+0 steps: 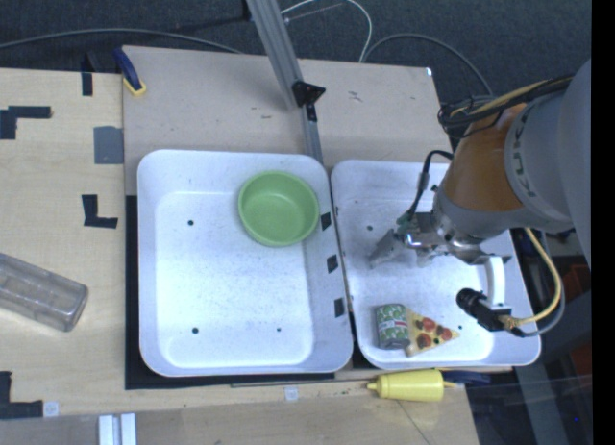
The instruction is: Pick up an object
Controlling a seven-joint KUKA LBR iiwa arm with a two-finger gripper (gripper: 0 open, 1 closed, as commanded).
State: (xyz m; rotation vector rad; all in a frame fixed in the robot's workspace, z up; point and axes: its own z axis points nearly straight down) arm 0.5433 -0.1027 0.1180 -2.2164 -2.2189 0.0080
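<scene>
In the right bin (370,193), near its front edge, a small green can (391,325) lies beside a toy pizza slice (429,333). My gripper (396,249) hangs over the middle of that bin, above and behind the two items, and apart from them. Its grey fingers (384,253) point left and down with nothing seen between them. A green bowl (279,208) sits at the back right of the left bin (173,270).
A yellow mustard bottle (411,385) lies on the bench just in front of the right bin. A clear plastic cylinder (38,291) lies on the bench at far left. A metal pole (279,39) slants down to the bins' back edge.
</scene>
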